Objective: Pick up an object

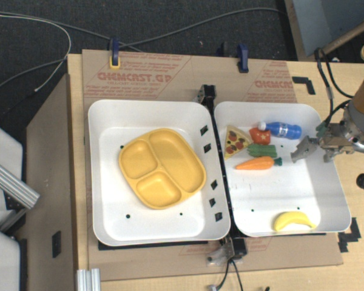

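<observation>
robotics lab, clamped bench (170,71), cables (48,29)

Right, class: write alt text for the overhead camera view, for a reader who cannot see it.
A grey robot gripper hovers at the right bin's right edge, holding nothing. That bin holds a toy pizza slice, tomato, blue bottle, carrot and banana; the left bin holds a yellow divided plate.

Yellow tray (162,167) & banana (294,222), orange carrot (255,164), blue bottle (284,130), white bins (103,162).
</observation>
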You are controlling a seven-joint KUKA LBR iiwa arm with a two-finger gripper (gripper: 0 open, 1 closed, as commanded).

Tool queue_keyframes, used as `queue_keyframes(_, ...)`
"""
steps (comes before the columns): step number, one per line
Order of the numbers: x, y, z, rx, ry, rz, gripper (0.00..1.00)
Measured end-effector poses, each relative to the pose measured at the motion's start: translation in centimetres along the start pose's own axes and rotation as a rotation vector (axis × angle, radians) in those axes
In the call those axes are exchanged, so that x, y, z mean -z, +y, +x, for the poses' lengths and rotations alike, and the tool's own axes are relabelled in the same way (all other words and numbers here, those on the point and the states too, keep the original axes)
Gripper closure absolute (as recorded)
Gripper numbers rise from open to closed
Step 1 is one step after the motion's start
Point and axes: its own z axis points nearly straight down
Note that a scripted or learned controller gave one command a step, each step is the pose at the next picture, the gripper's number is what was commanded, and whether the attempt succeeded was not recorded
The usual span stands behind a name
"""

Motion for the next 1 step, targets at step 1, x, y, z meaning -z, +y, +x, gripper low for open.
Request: queue_keyframes(1, -6.29, -0.29, 0.34, 0.000, 0.001, 0.002, 0.00)
